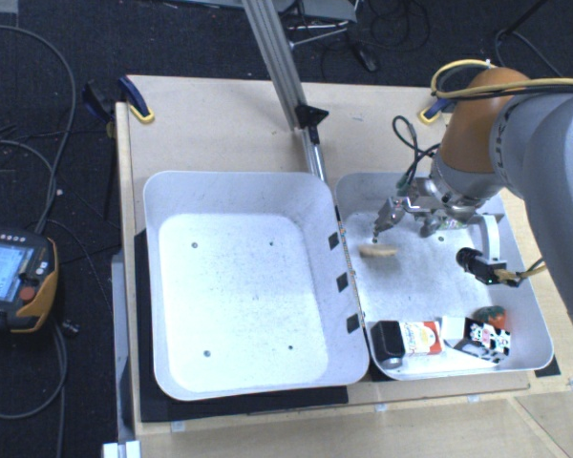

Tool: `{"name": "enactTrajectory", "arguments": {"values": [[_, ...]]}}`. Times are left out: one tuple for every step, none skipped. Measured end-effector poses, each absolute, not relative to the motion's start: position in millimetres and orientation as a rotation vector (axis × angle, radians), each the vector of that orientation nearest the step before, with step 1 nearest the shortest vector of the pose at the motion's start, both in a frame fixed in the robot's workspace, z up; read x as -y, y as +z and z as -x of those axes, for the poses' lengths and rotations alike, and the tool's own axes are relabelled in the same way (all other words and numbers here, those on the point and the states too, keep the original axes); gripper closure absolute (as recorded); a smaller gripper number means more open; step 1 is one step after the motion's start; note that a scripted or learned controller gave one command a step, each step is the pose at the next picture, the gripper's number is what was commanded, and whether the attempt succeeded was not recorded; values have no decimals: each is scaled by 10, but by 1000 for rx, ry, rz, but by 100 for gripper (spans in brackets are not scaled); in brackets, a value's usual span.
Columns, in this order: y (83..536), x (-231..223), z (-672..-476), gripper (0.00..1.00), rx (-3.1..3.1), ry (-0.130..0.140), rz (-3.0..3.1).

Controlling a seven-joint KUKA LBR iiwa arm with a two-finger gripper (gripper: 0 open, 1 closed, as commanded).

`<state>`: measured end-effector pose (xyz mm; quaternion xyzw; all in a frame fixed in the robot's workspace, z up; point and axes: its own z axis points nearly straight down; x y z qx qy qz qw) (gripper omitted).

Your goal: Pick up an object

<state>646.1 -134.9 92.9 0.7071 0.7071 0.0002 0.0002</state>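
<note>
My gripper [386, 218] hangs over the back left part of the right bin [516, 299]. Just below and in front of it, a small tan oblong piece [379, 251] lies on the bin floor, and I see nothing held in the gripper. Along the bin's front wall sit a black block [388, 340], a white and orange box [421, 336] and a black-and-white cow-patterned thing [487, 339] with a red and green piece [494, 313] behind it.
The left bin [239, 289] stands beside the right one, their rims meeting near black clips [344, 281]. A slanted metal pole [282, 60] rises behind the bins. Bare floor lies between the tan piece and the front items.
</note>
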Motion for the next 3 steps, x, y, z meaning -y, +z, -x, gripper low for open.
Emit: {"name": "enactTrajectory", "arguments": {"values": [[1035, 1347, -6463, 100, -2221, 1, -2220], [1658, 1335, -6515, 100, -2219, 5, -2218], [2244, 1251, -6557, 100, -2220, 5, -2217]]}}
